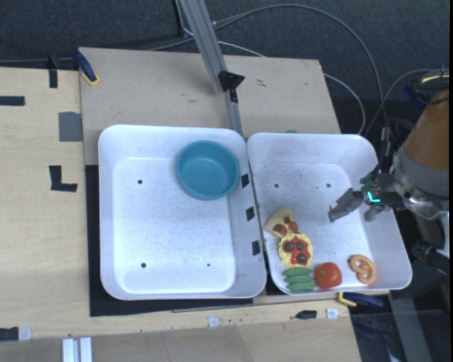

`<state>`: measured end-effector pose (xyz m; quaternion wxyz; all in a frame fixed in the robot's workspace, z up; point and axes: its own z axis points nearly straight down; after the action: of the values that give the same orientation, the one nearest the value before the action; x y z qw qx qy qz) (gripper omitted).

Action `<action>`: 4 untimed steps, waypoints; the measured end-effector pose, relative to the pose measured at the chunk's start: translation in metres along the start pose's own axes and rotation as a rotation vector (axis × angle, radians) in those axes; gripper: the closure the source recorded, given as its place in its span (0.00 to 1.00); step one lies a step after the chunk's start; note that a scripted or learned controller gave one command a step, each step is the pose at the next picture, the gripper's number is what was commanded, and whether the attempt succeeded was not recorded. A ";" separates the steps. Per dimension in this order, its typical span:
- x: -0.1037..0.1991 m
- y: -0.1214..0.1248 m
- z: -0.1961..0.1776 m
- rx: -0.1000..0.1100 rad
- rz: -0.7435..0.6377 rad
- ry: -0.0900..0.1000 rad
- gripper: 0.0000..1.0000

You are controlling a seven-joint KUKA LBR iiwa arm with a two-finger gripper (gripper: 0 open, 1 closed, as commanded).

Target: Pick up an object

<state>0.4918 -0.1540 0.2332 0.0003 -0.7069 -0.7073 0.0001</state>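
Over the right bin [362, 151], near its right wall, my claw [356, 204] is hovering with its fingers spread and nothing between them. Toward the near edge, pizza slices [288, 240], a green pod [299, 279], a tomato [328, 275] and a pretzel [362, 268] are lying. A blue bowl [208, 170] is sitting in the left bin [136, 240].

we see our arm [430, 145] reaching in from the right, orange band above the wrist, gripper [352, 205] low, its fingers spread apart, holding nothing.
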 end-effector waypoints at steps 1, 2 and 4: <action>0.000 0.000 0.000 0.000 0.000 0.000 0.00; 0.002 0.009 0.050 0.004 0.000 0.001 0.00; 0.009 0.008 0.142 -0.007 -0.001 -0.001 0.00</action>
<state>0.4996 -0.1447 0.0912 -0.0023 -0.7066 -0.7076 -0.0021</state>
